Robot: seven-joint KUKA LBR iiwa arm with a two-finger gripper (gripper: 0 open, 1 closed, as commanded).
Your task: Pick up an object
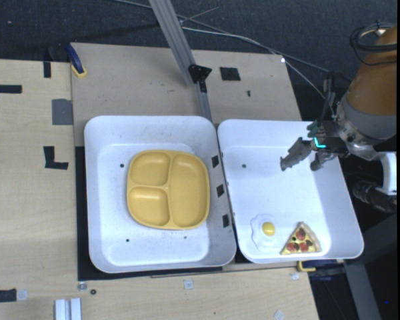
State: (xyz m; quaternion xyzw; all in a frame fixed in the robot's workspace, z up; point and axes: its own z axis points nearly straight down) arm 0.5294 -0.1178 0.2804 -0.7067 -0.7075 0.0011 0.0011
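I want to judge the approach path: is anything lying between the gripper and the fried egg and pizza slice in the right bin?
Nothing visible. The gripper hangs over the right bin's upper part; the fried egg and pizza slice lie near its lower edge, with bare white floor between.

Gripper [305, 157] over right bin [280, 192], upper right area, fingers look spread, nothing between them. Fried egg [264, 231] and pizza slice [301, 239] side by side at near edge. Yellow divided plate [168, 189] in left bin [107, 179].
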